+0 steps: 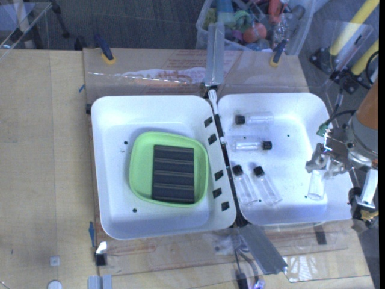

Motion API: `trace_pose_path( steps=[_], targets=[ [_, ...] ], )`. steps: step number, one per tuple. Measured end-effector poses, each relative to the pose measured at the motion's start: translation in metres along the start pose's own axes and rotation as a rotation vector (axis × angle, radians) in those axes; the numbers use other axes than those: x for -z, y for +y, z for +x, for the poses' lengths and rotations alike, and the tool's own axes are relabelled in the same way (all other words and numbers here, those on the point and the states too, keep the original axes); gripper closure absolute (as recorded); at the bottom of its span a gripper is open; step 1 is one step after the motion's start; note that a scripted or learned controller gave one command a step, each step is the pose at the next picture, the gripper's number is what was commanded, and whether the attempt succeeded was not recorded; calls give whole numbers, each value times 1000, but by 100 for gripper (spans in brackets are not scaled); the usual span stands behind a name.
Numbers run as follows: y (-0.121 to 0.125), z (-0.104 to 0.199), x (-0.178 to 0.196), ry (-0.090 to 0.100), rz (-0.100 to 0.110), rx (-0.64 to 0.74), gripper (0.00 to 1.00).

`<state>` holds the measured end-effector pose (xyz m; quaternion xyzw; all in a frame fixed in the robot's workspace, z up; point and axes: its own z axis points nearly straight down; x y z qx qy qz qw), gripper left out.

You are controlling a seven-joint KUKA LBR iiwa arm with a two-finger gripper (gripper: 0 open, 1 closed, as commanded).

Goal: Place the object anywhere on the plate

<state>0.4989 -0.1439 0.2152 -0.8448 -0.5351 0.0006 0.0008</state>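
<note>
Nothing but a black ridged block is borne by the green plate, while a clear vial is pinched by the gripper above the right bin, its transfer undone.

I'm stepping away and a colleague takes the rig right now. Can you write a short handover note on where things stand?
Gripper: at the right bin's right side, with a clear vial between its fingers, held upright.
Plate: green, in the left bin, carrying a dark ribbed block.
Four more clear vials with black caps lie in the right bin.
Done: a vial appears grasped.
Left: carry it across the divider to the plate and release it there.
</note>
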Motion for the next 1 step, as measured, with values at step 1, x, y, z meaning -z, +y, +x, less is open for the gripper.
trace_pose_path(
  steps=[1],
  targets=[
    [0,0,0,0,0,0,0]
  ],
)
